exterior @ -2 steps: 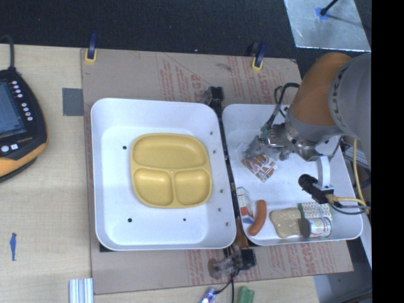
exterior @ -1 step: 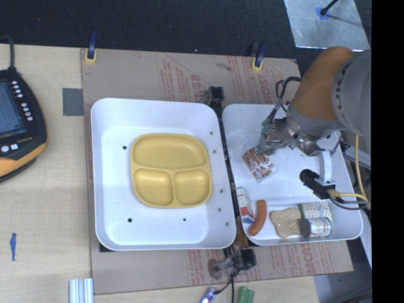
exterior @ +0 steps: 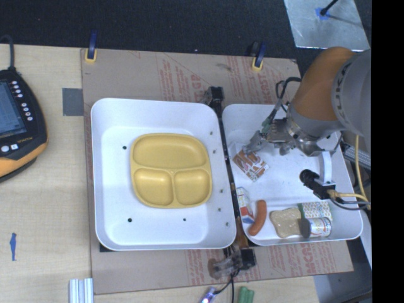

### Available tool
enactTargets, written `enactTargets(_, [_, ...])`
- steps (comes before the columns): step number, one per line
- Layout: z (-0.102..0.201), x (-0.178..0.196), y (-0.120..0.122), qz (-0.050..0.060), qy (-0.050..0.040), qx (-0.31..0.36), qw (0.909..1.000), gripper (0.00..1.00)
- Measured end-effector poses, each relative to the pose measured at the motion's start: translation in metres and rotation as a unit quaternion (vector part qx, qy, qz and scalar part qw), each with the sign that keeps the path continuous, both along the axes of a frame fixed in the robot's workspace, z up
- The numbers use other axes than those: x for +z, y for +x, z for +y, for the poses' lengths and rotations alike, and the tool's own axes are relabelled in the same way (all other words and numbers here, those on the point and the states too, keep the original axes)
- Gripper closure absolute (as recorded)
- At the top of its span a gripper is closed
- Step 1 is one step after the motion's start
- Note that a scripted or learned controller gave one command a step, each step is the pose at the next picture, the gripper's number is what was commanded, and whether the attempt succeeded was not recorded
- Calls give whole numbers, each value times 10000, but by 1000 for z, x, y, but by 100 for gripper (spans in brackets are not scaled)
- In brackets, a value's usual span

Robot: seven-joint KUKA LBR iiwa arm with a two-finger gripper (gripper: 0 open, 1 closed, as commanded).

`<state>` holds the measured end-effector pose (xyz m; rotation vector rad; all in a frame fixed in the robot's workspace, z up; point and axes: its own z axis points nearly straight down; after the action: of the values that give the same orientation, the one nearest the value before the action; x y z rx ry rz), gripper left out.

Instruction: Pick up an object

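Overhead view of the worktop (exterior: 50,232). Left bin (exterior: 107,169): a yellow divided plate (exterior: 170,169). Right bin (exterior: 284,169): a striped packet (exterior: 250,164), long axis running down-right, lying just left of and below the hand (exterior: 261,139); whether the hand is open or closed cannot be told. Nearer the front wall lie a sausage (exterior: 257,217), a bread slice (exterior: 285,223) and a can (exterior: 317,226).
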<state>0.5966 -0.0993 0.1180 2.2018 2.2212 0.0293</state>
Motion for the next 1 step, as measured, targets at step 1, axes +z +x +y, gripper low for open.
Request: enactTargets(1, [4,-14,3,18,-13,-11,10000,0])
